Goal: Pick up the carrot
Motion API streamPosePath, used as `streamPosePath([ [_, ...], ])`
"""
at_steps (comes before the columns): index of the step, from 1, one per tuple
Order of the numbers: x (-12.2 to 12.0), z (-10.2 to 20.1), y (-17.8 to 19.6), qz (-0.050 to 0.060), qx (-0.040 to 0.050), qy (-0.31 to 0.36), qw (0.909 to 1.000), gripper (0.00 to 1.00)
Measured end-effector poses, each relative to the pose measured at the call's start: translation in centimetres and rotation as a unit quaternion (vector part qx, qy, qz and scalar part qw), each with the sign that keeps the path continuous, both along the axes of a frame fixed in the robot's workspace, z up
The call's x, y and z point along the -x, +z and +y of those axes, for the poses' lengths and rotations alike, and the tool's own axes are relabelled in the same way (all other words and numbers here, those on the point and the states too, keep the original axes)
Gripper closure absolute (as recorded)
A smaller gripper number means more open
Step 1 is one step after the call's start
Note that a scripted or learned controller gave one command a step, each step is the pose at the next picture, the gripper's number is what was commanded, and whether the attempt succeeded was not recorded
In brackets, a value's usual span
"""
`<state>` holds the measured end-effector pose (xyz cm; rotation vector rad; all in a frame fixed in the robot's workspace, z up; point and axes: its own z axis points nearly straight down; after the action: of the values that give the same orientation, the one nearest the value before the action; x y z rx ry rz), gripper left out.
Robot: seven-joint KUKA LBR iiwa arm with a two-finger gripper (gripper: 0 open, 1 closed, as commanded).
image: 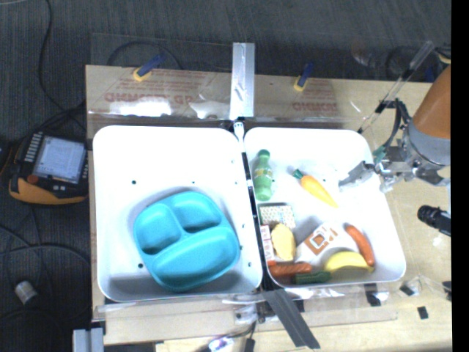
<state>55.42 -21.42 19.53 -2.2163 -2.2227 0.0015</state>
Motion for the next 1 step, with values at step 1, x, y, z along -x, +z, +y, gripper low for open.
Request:
streamPosePath([
  [1, -2.74, 5.16, -10.51, -0.004, 0.0025, 0.109, 0.9941, 0.0],
])
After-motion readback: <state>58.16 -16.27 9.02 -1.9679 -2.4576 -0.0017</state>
